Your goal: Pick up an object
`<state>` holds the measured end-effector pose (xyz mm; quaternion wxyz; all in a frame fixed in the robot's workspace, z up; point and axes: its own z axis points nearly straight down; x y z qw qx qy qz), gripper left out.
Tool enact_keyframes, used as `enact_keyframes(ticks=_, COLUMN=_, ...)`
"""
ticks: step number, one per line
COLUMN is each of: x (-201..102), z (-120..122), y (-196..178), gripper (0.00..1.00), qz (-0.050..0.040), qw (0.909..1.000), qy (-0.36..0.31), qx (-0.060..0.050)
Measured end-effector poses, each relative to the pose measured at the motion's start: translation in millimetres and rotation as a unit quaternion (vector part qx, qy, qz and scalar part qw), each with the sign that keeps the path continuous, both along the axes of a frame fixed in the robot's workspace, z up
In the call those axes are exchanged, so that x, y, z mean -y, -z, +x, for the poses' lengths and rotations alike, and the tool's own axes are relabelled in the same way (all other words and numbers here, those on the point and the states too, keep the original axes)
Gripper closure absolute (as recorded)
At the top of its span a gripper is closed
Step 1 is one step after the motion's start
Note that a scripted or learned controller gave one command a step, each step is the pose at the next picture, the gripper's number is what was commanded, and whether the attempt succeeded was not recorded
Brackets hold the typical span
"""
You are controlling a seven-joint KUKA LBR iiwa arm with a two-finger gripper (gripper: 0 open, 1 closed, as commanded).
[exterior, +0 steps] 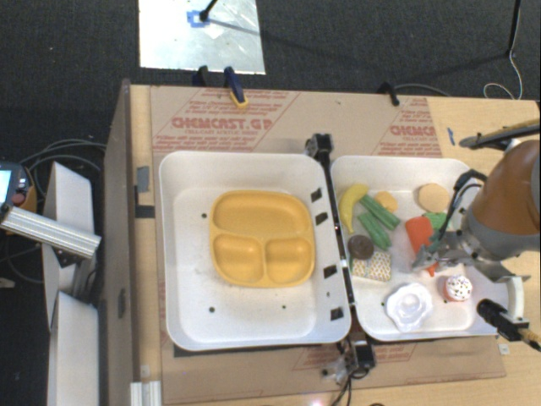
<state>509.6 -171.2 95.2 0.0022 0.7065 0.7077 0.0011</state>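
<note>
The arm [507, 205] shows a broad, rounded orange band with a smooth, slightly glossy skin, browner where it falls in shade. Below the band sits a grey collar of duller metal. Thin black cables loop along the near side of the band and run toward the wrist. The wrist narrows into a cluster of grey and dark parts, blurred and too small to tell apart. The arm's grey casing borders the band
</note>
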Motion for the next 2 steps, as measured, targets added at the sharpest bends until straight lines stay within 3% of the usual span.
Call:
enact_keyframes(ticks=1, x=-93.8, z=24.7, y=11.2, gripper=1.0, qz=0.002, qw=1.0, qy=-0.005, qx=-0.001)
enact_keyframes(ticks=2, x=-161.9, z=59.3, y=-95.9, gripper=1.0, qz=0.0018, qw=1.0, qy=-0.006, qx=0.004)
